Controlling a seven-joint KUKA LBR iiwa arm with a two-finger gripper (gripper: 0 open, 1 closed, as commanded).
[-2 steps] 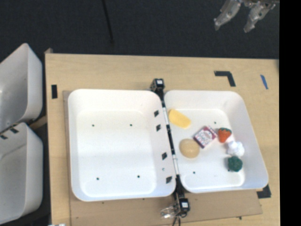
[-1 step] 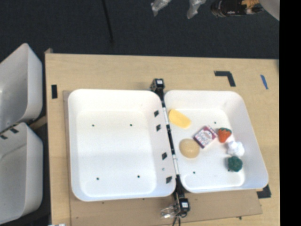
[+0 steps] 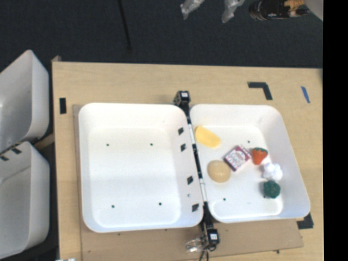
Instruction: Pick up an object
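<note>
The right bin [image 3: 283,125] holds several small objects: a yellow banana-shaped piece [image 3: 207,137], a tan round piece [image 3: 219,171], a small pink-and-white box [image 3: 236,157], a red strawberry-like piece [image 3: 259,155], a white crumpled piece [image 3: 272,171] and a dark green piece [image 3: 271,189]. My gripper [image 3: 209,10] hangs at the top of the view, well above and behind the bins. Its two fingers [image 3: 193,1] are spread apart with nothing between them.
The left bin [image 3: 87,145] lies beside the right one, joined by a hinged divider [image 3: 192,156]. Both sit on a tan board [image 3: 136,80]. White containers [image 3: 19,97] stand at the far left. Dark floor lies behind the bench.
</note>
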